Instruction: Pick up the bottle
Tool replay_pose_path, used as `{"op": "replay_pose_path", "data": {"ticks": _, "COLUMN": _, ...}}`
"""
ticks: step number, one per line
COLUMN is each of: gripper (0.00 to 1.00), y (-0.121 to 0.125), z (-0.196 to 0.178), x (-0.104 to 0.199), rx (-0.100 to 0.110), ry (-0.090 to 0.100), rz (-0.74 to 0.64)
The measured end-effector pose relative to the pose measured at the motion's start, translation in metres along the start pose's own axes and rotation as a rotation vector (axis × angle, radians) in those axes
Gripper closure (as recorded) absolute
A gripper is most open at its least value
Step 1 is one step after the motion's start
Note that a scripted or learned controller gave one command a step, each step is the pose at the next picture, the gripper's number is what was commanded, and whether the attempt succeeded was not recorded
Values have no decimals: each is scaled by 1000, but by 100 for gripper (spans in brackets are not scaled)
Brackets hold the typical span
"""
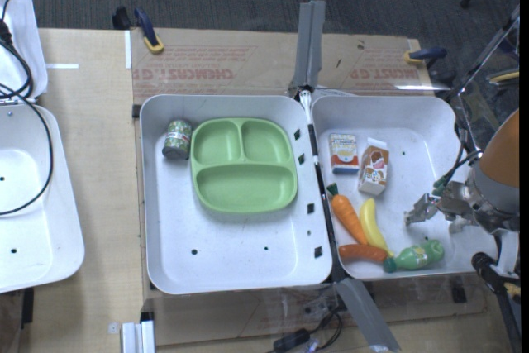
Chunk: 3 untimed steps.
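Underneath, cardboard (pixel 215 66) bears white bins (pixel 157 202).

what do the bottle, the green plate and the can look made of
Bottle: likely glossy green plastic, toy-like moulded shape. Plate: probably matte plastic, uniform pale green with moulded dividers. Can: looks like metal with a printed label, though it may be a plastic toy.

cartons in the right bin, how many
2. The carton with orange print lies at the far side of the right bin; the milk carton is just right of it.
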<state>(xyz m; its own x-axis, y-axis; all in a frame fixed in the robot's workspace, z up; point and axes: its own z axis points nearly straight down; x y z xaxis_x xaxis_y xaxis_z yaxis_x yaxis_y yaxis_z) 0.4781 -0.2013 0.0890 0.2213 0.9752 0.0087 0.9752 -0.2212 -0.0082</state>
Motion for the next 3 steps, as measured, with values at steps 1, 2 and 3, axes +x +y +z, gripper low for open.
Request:
{"op": "replay_pose_path", "data": {"ticks": 1, "gripper": 0, "y": 0, "z": 0, "x": 0, "rx": 0, "ry": 0, "rz": 0}}
{"op": "replay_pose_path", "data": {"ticks": 2, "gripper": 0, "y": 0, "z": 0, "x": 0, "rx": 0, "ry": 0, "rz": 0}}
{"op": "replay_pose_path", "data": {"ticks": 3, "gripper": 0, "y": -5, "z": 1, "x": 15, "rx": 0, "ry": -7, "rz": -31}}
